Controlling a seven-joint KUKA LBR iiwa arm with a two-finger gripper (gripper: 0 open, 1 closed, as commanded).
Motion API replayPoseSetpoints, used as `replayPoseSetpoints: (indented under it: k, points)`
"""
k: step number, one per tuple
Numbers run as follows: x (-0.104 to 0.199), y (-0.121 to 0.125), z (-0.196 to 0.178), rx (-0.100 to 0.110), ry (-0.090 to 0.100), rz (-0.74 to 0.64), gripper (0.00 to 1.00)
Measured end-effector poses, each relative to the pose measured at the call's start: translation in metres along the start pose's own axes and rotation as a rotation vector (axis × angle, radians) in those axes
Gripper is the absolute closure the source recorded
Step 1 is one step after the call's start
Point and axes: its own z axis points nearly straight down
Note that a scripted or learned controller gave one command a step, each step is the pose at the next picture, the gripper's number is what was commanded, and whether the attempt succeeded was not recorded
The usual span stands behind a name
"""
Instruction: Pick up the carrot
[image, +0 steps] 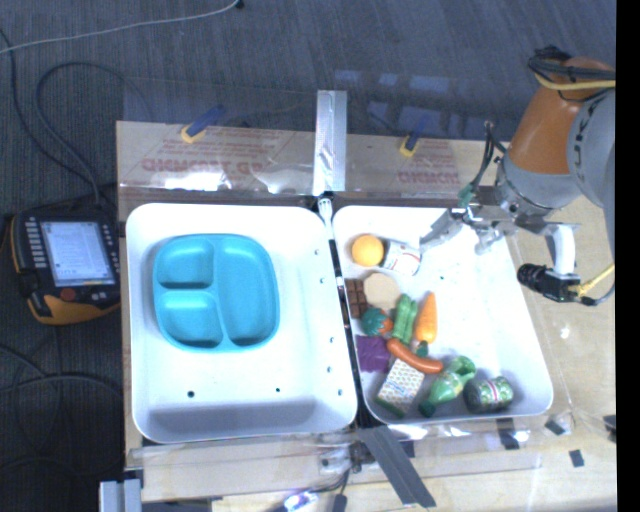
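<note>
The carrot (427, 318) is a short orange cone lying nearly upright in the picture, in the middle of the right bin (510, 300). It rests among other toy foods, with a green vegetable (403, 318) against its left side. My gripper (478, 222) hangs over the bin's far right corner, up and to the right of the carrot and well apart from it. Above the gripper is the arm's orange band (545, 130). Nothing shows in the gripper's grasp.
Around the carrot lie a yellow-orange ball (367, 250), a brown cookie (380, 290), a red sausage (412, 357), a waffle piece (400, 382) and a green pepper (447, 382). The left bin (240, 400) holds a blue divided plate (213, 290). A pendant (65, 262) lies off the bench at left.
</note>
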Motion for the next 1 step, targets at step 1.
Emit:
replayPoseSetpoints:
  k: [1]
  points:
    - [-0.0175,-0.0609,0.0985,-0.012,-0.004,-0.159,0.00]
